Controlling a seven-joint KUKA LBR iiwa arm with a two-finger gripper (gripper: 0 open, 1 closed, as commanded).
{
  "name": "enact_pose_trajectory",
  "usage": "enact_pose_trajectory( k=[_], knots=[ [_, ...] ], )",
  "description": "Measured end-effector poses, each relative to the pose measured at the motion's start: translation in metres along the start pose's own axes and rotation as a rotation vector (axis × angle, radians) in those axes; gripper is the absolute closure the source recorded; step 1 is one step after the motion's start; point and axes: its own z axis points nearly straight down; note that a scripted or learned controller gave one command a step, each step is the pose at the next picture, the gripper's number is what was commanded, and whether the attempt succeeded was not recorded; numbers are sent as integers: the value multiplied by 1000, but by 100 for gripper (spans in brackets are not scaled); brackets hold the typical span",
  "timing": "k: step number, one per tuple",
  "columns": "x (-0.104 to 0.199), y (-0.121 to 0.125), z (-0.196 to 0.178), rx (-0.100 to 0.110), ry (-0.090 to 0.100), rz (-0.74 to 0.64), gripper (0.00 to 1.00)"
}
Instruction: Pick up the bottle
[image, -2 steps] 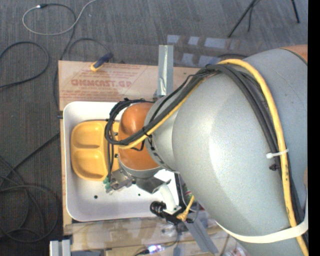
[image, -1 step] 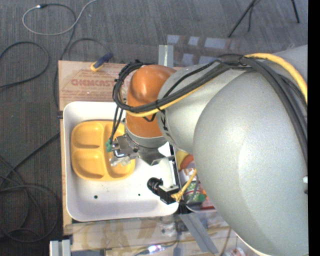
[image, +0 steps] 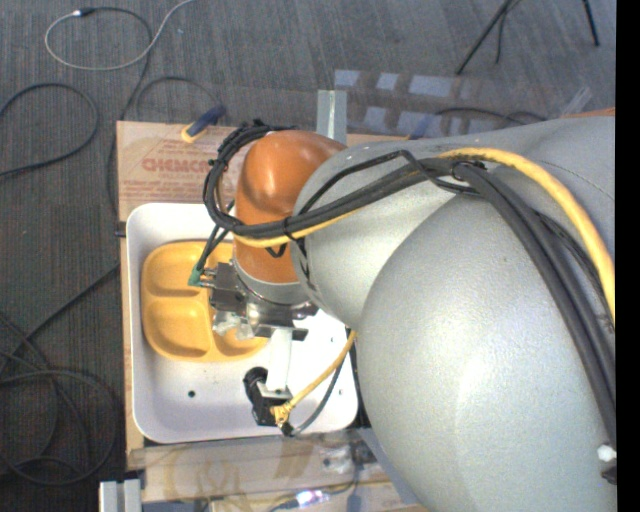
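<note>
Even, soft light, faint shadows, slightly grainy — perhaps mild blur

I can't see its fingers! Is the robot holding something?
Cannot tell. The wrist hides the gripper, which sits over a yellow object in the white bin.

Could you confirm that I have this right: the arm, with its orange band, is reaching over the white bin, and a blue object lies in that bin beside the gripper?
Not quite. The object in the white bin is yellow, not blue, as the camera view shows. The rest holds: the arm's orange band is over that bin, with the gripper beside the object.
</note>
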Motion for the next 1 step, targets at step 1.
enact_pose_trajectory(
  k=[1],
  knots=[
    [0, -1, -6, 4, -8, -1, 100]
  ],
)
